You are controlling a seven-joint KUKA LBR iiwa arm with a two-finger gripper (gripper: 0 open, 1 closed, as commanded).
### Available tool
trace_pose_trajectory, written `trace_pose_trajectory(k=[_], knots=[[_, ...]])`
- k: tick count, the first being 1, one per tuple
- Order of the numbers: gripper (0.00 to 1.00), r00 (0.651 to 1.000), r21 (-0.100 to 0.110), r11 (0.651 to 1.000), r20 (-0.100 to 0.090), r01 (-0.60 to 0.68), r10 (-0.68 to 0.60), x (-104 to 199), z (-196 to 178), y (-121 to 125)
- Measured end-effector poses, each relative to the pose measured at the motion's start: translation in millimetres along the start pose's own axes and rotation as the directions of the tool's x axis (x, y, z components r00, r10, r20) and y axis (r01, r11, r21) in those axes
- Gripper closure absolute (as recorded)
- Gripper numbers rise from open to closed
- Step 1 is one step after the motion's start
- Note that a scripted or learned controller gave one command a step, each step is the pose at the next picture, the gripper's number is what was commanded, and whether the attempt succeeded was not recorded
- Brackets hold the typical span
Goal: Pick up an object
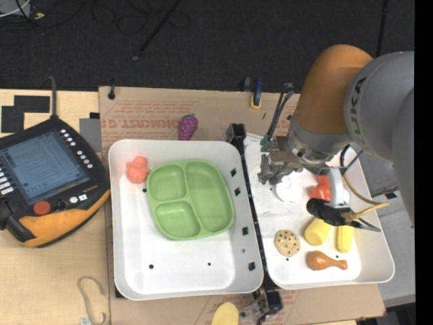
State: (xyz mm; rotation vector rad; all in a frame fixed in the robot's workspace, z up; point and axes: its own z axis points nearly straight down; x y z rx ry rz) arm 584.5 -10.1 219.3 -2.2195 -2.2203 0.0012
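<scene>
two shallow white bins side by side on the bench. in the left bin (135, 263): a green divided plate (189, 198) near the middle, a pink toy (137, 170) at the upper left corner, just beside the plate. in the right bin (379, 266): a cookie (287, 242), a yellow piece (316, 232), a corn cob (344, 238), a brown drumstick (326, 261), an orange-red piece (322, 187), a white lump (289, 189). gripper (272, 172) low over the right bin's upper left part, just beside the white lump. open or clenched: cannot tell. beyond the bins, a purple toy (188, 126) on cardboard; at far left, a teach pendant (47, 178).
</scene>
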Motion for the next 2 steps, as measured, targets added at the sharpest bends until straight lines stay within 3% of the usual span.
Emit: trace_pose_trajectory(k=[1,2], knots=[[1.00,1.000,-0.001,1.000,0.001,-0.001,0.001,-9.9,0.2,5.9],[1.00,1.000,0.002,1.000,0.000,-0.002,0.002,-5.8,-2.1,-4.7]])
